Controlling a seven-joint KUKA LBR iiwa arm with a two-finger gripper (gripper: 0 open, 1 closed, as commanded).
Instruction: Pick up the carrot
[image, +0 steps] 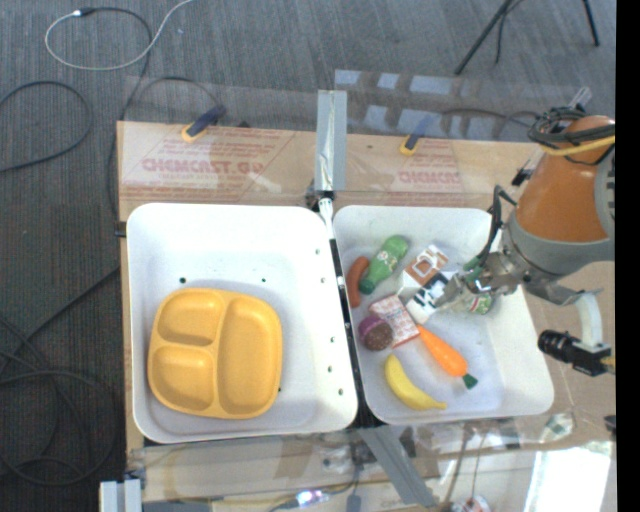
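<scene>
The carrot (443, 352) is orange with a small green end and lies slantwise in the right bin (520, 370), near its middle front. My gripper (468, 288) hangs over the same bin, up and to the right of the carrot and apart from it. The arm's orange band (565, 195) shows at the right edge. Nothing of the carrot is covered.
Around the carrot lie a yellow banana (410, 387), a purple onion (377, 333), a pink card (396, 317), a brown-and-white box (427, 265), a green bottle shape (388, 261) and a reddish sausage (356, 280). A yellow divided plate (215, 352) sits in the left bin (230, 230).
</scene>
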